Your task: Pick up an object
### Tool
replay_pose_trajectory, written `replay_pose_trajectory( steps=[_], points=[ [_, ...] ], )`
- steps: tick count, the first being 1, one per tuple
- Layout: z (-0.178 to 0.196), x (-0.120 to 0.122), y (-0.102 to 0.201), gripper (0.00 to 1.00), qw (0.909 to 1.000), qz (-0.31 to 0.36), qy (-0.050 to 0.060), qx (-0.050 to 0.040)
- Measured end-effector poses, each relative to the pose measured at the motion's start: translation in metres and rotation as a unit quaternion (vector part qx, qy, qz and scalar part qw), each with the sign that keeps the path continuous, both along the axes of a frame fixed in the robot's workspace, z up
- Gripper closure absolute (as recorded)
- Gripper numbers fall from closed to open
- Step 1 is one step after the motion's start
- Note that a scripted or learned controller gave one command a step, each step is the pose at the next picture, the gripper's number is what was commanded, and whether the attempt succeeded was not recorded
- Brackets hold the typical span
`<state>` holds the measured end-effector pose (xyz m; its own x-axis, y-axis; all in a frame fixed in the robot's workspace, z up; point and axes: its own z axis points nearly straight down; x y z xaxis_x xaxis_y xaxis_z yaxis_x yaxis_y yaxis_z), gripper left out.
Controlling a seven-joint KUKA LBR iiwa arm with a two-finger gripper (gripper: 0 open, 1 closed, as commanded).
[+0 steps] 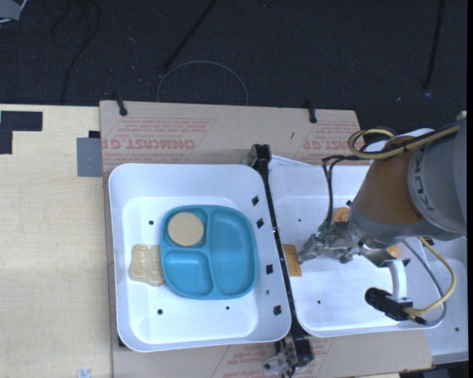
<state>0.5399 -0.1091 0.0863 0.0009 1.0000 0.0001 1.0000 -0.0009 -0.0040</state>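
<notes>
We see the grey arm's pincer (pixel 309 250) low by the right white bin's (pixel 331 321) left wall, apparently reaching for a small orange-brown flat piece (pixel 292 260) there; its opening we cannot tell.

1. Two bins side by side on bench: left bin (pixel 134 211), right bin (pixel 323 305), meeting at a central divider (pixel 272 242).
2. Sectioned tray (pixel 221 270) lying in left bin, roughly central.
3. Round disc (pixel 184 228) resting in tray's rear-left compartment.
4. Flat irregular piece (pixel 146 264) on left bin floor, touching tray's left edge.
5. Arm (pixel 410 187) entering from right, over right bin.
6. Gripper (pixel 309 250) low in right bin, near divider.
7. Small block (pixel 291 260) on right bin floor against divider, just beside gripper tip.
8. Cardboard sheet (pixel 221 136) under and behind both bins.
</notes>
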Motion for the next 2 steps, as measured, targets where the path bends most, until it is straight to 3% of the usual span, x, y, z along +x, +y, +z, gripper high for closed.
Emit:
replay_pose_trajectory(
  steps=[1, 2],
  points=[
    [0.012, 0.000, -0.001, 1.00, 1.0000, -0.003, 0.000, 0.0004],
    [0.054, -0.004, 0.001, 1.00, 1.0000, -0.001, -0.001, 0.0003]
  ],
)
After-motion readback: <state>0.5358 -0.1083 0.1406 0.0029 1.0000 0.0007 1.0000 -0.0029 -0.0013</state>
